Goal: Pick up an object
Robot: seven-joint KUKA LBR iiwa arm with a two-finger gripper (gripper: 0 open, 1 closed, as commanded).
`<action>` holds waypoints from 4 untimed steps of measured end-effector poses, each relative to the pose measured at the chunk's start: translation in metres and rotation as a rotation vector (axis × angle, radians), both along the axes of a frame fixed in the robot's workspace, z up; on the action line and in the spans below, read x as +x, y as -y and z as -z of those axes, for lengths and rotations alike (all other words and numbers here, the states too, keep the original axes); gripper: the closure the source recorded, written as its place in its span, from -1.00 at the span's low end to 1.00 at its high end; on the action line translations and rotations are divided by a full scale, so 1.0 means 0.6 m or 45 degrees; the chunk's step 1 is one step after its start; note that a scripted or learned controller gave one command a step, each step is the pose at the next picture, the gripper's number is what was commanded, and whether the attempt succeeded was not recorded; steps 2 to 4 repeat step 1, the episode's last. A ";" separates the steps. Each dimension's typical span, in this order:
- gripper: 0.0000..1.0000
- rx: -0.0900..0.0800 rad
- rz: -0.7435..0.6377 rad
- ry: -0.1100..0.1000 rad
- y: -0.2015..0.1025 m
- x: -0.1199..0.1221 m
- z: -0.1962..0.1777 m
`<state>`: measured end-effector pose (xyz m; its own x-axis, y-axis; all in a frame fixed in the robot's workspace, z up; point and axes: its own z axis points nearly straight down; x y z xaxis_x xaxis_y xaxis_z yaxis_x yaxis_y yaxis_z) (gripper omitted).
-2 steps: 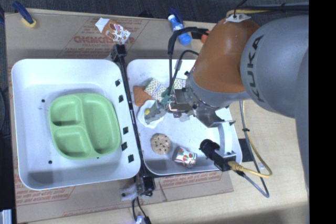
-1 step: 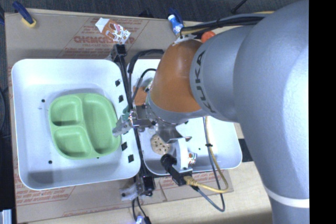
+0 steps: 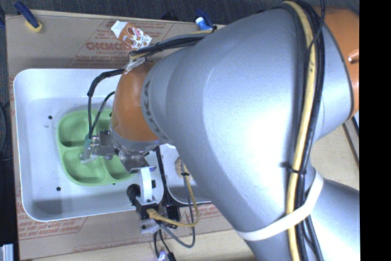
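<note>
Camera view: big grey arm (image 3: pixel 244 125) reaching in from the right, smooth and rounded, bent sharply over the bench (image 3: pixel 91 49), orange band (image 3: pixel 129 108) above the wrist tilted down toward the left bin (image 3: pixel 30 131). Gripper (image 3: pixel 101 147) low over a green object (image 3: pixel 79 147), metal parts just above or touching its middle; cannot tell how far apart the fingers stand, or whether anything sits between them. One green object, pale plastic, rounded and shallow with dished compartments, lying in the left half of that bin. One white bin in plain sight, shallow, glossy, rounded corners, small dark holes in its floor. Two blue clamps (image 3: pixel 27 15) at the bench's far edge, one at the left corner, one near the middle. One crumpled printed wrapper (image 3: pixel 131 35) on the brown cardboard behind the bin. Black and yellow cables (image 3: pixel 308 70) running along the arm.
</note>
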<state>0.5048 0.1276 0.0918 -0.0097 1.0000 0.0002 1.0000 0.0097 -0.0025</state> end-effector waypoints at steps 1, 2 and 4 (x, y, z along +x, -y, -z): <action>-1.00 0.000 0.003 0.002 0.009 0.012 -0.158; -1.00 0.000 0.003 0.002 0.009 0.012 -0.158; -1.00 0.000 0.003 0.002 0.009 0.012 -0.158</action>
